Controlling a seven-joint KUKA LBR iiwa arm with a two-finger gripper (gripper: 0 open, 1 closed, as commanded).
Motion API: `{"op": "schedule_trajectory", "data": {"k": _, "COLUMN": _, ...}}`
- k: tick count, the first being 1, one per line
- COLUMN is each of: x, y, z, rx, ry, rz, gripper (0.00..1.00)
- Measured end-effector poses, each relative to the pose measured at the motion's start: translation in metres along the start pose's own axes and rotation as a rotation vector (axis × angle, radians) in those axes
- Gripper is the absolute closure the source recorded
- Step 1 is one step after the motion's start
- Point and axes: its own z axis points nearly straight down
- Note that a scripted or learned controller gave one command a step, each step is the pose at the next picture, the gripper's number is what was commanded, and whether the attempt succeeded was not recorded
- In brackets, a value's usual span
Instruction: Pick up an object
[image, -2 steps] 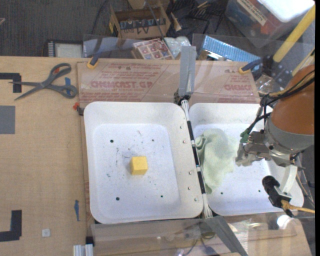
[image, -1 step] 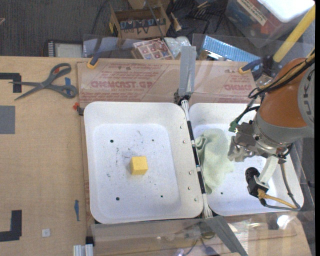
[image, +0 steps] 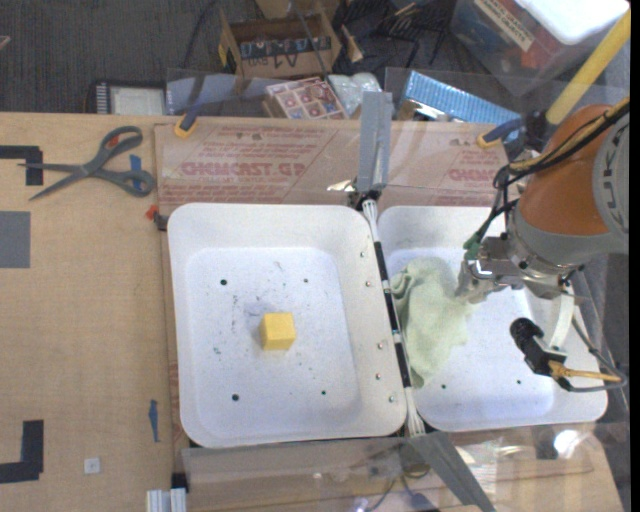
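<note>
My two-finger pincer (image: 474, 283) hangs low over the right-hand shallow white plastic bin (image: 500, 400), at the right edge of the crumpled pale green cloth (image: 430, 315). I cannot tell from this slanted view how the pincer is set, nor whether it has any fabric in it.

Procedure, as I judge it: the cloth is the nearest candidate. Target a raised fold, not a flat margin; descend vertically until the tips reach fabric; close fully; lift straight up and check that the cloth comes with me.

Material notes: the cloth is soft, limp and wrinkled, bunched against the divider between the bins. It will drape and may slip from a shallow pinch. The small yellow cube (image: 279, 331) lies near the middle of the left-hand white bin (image: 200, 240), well apart from me; it looks rigid and flat-faced. Both bin floors are smooth.
</note>
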Motion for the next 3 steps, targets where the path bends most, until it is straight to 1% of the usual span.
{"op": "schedule_trajectory", "data": {"k": 1, "x": -0.068, "y": -0.003, "z": 0.097, "rx": -0.001, "ry": 0.001, "rz": 0.117, "gripper": 1.0}}
{"op": "schedule_trajectory", "data": {"k": 2, "x": -0.029, "y": 0.004, "z": -0.031, "rx": 0.003, "ry": 0.001, "rz": 0.037, "gripper": 1.0}}
{"op": "schedule_trajectory", "data": {"k": 3, "x": -0.021, "y": 0.011, "z": 0.087, "rx": -0.007, "ry": 0.0, "rz": 0.083, "gripper": 1.0}}
